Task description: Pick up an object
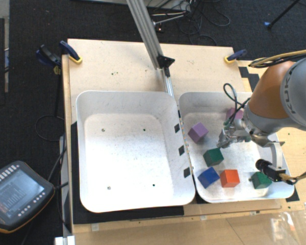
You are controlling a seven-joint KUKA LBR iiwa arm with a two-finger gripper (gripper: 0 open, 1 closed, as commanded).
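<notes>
camera view | gripper (227, 138) low in right bin (194, 102), just above dark green block (213, 156); whether its fingers are spread or pressed together cannot be told | purple block (198, 132) to its left | blue block (208, 177), orange block (230, 178) side by side near front wall | second green block (260, 180) at front right corner

Arm (283, 98) cut off at the 3 o'clock edge. Pink object (234, 114) largely hidden behind the wrist. Pendant (15, 195) clipped at the 8 o'clock edge, screen text illegible.
</notes>
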